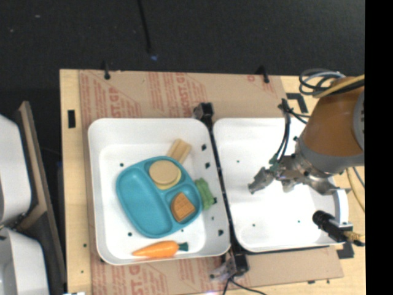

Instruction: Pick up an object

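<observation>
My gripper (pixel 270 182) hangs over the right bin (pixel 245 140), near its middle, open with nothing between its fingers. All the objects lie in the left bin (pixel 98 165). A blue divided plate (pixel 141 204) sits at its centre. A round tan biscuit (pixel 164 173) and a brown waffle piece (pixel 182 206) rest on the plate. A pale wooden block (pixel 180 149) pokes out behind the plate. At the plate's right edge a green piece (pixel 204 194) shows. An orange carrot (pixel 161 249) lies along the front wall.
A black divider clip (pixel 203 111) and a dark rail run between the two bins. The bins rest on a cardboard sheet (pixel 153 85) over the bench. A white fixture (pixel 12 165) stands at the far left.
</observation>
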Motion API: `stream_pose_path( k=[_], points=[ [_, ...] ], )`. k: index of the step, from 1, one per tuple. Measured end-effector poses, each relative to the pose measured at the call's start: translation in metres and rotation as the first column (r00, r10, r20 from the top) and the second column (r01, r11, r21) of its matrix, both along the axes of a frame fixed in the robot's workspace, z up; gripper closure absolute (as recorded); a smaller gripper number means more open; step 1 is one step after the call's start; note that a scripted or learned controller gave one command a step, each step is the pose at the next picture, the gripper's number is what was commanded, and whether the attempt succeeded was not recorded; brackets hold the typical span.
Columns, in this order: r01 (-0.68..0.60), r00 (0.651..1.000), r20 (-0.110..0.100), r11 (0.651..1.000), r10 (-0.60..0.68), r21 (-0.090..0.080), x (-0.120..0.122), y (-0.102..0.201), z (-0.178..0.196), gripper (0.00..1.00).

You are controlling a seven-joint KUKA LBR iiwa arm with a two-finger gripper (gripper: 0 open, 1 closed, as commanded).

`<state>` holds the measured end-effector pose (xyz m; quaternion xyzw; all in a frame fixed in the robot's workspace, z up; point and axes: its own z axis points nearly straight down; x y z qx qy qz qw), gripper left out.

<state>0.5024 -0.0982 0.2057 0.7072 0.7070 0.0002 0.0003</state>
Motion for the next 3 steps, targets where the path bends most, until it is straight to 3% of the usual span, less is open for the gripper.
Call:
stream_pose_path(
  k=[1,2,3],
  points=[
    [0.002,1.0,-0.004,1.0,-0.002,0.0,0.021,-0.019,-0.05,0.0],
    [0.0,1.0,0.0,1.0,0.0,0.0,0.022,-0.018,-0.048,0.0],
    [0.041,0.999,0.006,0.999,-0.041,-0.001,0.02,-0.028,0.018,0.0]
  ],
)
